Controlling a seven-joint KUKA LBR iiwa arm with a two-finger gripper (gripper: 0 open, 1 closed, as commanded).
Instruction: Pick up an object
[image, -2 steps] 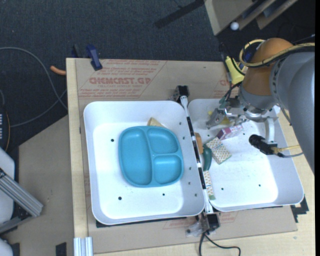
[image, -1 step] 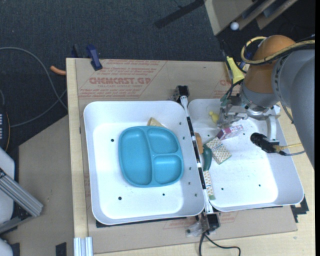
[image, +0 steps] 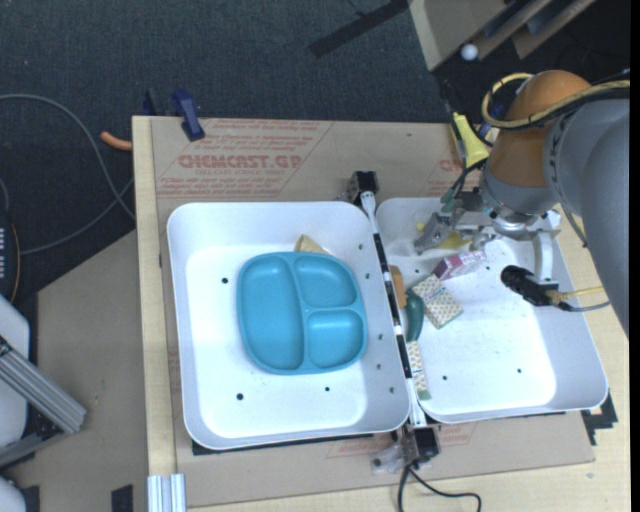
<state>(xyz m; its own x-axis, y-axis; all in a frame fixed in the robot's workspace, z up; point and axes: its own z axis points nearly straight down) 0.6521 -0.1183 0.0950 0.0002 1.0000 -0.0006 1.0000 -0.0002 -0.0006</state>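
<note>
The gripper (image: 437, 232) is hanging low over the far left corner of the right bin (image: 560, 385), and its jaws are blurring into a grey tangle there, so I cannot tell whether they are open or closed. Just beside it, on the nearer side, a pink packet (image: 462, 265) is lying tilted on the bin floor; whether the gripper is touching it is not clear. A checkered sachet (image: 437, 300) is resting just nearer again, close to the packet. A teal-green item (image: 413, 316) is lying along the bin's left wall beside the sachet, with an orange-brown piece (image: 397, 285) sitting just beyond it against the same wall, and a patterned strip (image: 418, 376) is running along that wall closer to the front. The grey arm (image: 600, 150) is reaching in from the right. In the left bin (image: 210, 375) a blue divided plate (image: 300, 308) is lying in the middle, and a tan scrap (image: 310, 243) is peeking out at its far edge
</note>
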